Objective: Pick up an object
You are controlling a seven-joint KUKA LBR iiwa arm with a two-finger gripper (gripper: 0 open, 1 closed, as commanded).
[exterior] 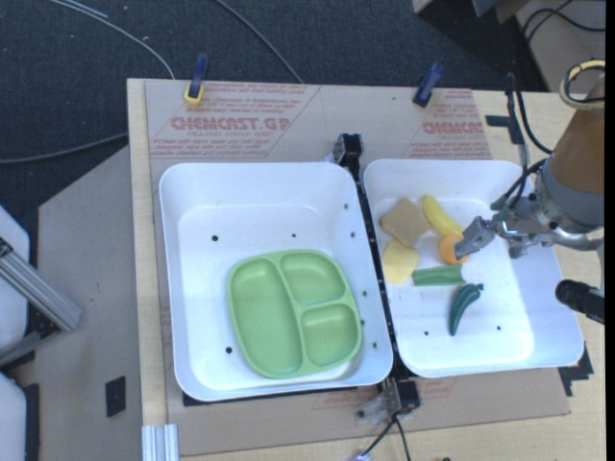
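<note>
Broadly, the counter [144,257], a pale board printed with red lettering, carries two shallow white bins side by side over dark carpet crossed by loose cables. Two clamps, one blue and yellow [196,77] and one blue [428,84], pin the board's far edge.

The left bin [183,195] holds a green divided tray [293,310] with three compartments, lying toward its near side. The right bin [509,334] holds the candidate objects, clustered in its left half: a tan bread-like piece [404,221] farthest, a yellow banana-like piece [439,215] just right of it, a pale yellow piece [400,260] nearer, a green cylinder [437,276] lying crosswise, and a dark green pepper [463,305] nearest.

The arm [577,176], grey below an orange band, reaches in from the right. Its end effector [473,237] sits low at the cluster, beside a small orange piece [449,250] that touches or nearly touches its tip; whether it is released or clenched cannot be told, and no object is seen between its fingers.

Judged step: approach and grasp, lift not yet made. The next move calls for a secure closure on one piece, probably the orange one, then a straight rise clear of the neighbours.
</note>
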